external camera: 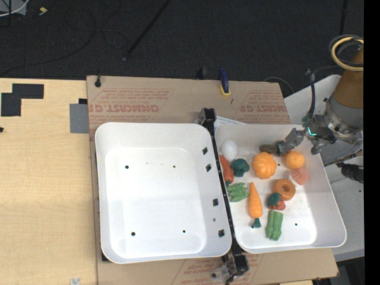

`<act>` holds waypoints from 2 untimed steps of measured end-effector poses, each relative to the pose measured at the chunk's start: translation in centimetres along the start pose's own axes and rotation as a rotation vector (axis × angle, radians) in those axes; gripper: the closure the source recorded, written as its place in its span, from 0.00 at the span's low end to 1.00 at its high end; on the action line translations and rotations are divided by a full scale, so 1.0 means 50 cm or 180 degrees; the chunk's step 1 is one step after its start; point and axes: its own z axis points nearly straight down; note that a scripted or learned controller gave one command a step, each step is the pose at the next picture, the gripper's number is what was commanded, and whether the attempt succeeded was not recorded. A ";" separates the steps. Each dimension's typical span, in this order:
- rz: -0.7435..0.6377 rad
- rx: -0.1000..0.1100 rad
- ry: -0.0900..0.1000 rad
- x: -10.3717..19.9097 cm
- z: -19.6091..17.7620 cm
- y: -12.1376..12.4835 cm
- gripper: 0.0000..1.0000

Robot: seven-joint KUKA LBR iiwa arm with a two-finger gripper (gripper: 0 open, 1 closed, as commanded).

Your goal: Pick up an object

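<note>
The right bin point(332, 218) holds several toy foods: a white egg point(229, 149), a dark green broccoli point(240, 167), an orange pumpkin point(265, 165), an orange ball point(294, 160), a pink piece point(300, 176), an orange ring point(284, 189), a carrot point(255, 200) and a green vegetable point(274, 225). My gripper point(298, 146) hangs over the bin's back right part, just above the orange ball. Its fingers are spread open, one towards the pumpkin and one to the right of the ball. Nothing is held between them.
The left bin point(113, 159) stands beside the right one, with a black divider point(215, 177) along their shared edge. A leafy green piece point(237, 192) and a red-and-green piece point(275, 201) also lie in the right bin. Brown cardboard point(154, 100) lies under both bins.
</note>
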 end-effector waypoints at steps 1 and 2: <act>-0.0008 0.0025 0.0008 0.121 0.189 -0.015 0.00; -0.0002 0.0013 0.0003 0.115 0.161 -0.011 1.00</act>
